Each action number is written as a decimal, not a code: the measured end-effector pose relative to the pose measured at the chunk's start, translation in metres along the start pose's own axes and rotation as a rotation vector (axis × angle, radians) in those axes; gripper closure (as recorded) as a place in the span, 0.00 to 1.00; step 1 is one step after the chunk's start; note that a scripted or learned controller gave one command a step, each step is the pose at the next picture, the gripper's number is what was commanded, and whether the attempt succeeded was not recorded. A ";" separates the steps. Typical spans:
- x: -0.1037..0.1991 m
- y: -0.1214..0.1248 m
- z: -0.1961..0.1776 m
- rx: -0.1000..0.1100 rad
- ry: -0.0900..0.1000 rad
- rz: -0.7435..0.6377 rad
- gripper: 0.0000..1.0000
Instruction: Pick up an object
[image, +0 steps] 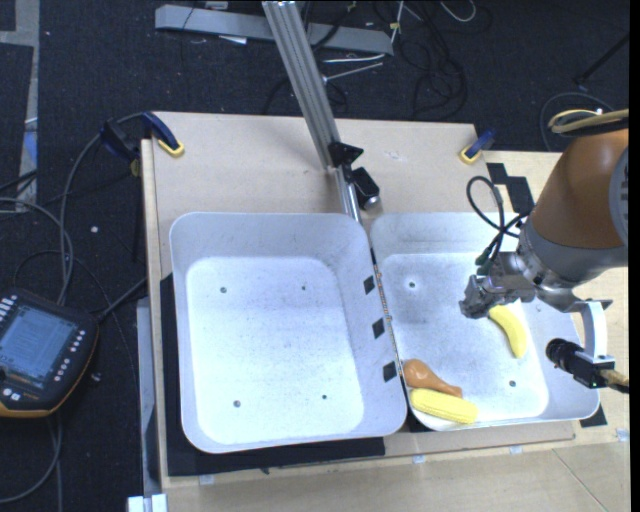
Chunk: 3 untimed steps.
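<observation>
My jaws (484, 297) hang low over the right bin (440, 245), toward its right side. From this slant they read as one dark grey clump, so I cannot tell how wide they stand, and I see nothing clearly caught in them.

The banana (510, 328) lies just beside them, to the right and a little nearer the front edge. Its upper end comes right up against the underside of the clump; whether it touches I cannot say. Its long axis runs from that end, up-left, down toward the near right, on the bin's floor. That is the relation my next move turns on: I judge a short shift toward the near right would put me over its middle, and closing across the short width, square to that diagonal, should serve better than closing along it.

Farther off, at the near left corner of the same bin, an orange piece (430, 377) and a yellow corn cob (444, 406) lie close together, well apart from me. The left bin (265, 330) sits beyond them on the bench (260, 150).

My arm (590, 200) comes in from the right, wrist bent down and leftward over the bin's far right rim.
</observation>
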<state>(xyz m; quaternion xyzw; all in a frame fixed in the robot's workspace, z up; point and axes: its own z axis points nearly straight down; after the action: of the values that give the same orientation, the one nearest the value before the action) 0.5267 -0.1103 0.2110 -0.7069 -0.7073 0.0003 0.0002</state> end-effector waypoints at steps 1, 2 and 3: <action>0.051 0.009 -0.012 -0.001 0.001 -0.003 1.00; 0.095 0.013 -0.019 -0.001 0.001 -0.004 1.00; 0.148 0.005 -0.028 0.000 0.001 -0.004 1.00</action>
<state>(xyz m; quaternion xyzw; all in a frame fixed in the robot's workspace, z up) 0.5316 0.0372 0.2386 -0.7056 -0.7087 -0.0003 0.0006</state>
